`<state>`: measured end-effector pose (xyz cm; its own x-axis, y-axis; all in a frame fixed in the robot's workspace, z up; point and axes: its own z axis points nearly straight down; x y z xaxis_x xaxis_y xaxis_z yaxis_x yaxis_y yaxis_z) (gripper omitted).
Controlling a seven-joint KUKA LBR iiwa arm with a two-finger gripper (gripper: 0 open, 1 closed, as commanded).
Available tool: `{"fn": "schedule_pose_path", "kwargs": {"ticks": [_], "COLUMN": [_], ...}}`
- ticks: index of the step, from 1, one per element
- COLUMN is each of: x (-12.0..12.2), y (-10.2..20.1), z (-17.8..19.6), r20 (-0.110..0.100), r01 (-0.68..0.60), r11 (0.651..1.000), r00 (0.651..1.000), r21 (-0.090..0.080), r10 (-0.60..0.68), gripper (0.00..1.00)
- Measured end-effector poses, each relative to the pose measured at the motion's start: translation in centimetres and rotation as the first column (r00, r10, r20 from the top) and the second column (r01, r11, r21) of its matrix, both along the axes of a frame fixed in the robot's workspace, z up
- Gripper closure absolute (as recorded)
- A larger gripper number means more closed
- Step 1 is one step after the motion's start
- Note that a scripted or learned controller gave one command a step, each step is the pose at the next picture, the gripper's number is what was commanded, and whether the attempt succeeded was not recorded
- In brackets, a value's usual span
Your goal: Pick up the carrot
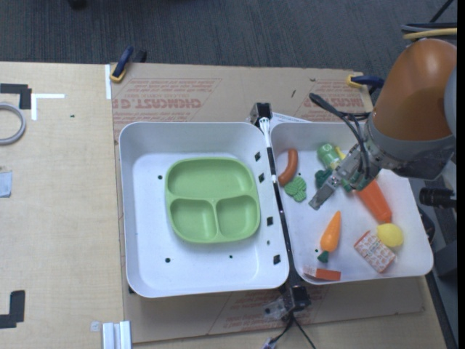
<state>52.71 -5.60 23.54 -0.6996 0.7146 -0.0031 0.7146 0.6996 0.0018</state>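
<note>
The carrot (331,229), small and orange with a dark green stub at its lower end, lies in the right bin (407,267) near the middle, tilted slightly. My gripper (330,186) hangs over the same bin just above and behind the carrot, pointing down and to the left from the grey wrist under the orange band. A gap shows between it and the carrot, and the gripper hides part of the bin floor.
Around the carrot lie a red sausage (288,166), a green broccoli piece (295,188), a green bottle (328,153), a larger orange-red piece (375,201), a yellow lemon (391,234), a red-and-white box (374,251) and a red strip (323,273). The left bin holds a green divided plate (213,199).
</note>
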Motion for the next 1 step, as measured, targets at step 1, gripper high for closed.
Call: {"fn": "schedule_pose_path", "kwargs": {"ticks": [1], "x": [-1.67], "y": [-0.99], "z": [-4.29], "r20": [-0.001], "r01": [-0.355], "r11": [0.935], "r00": [0.935], "r21": [0.000], "r10": [0.355], "gripper": [0.00]}}
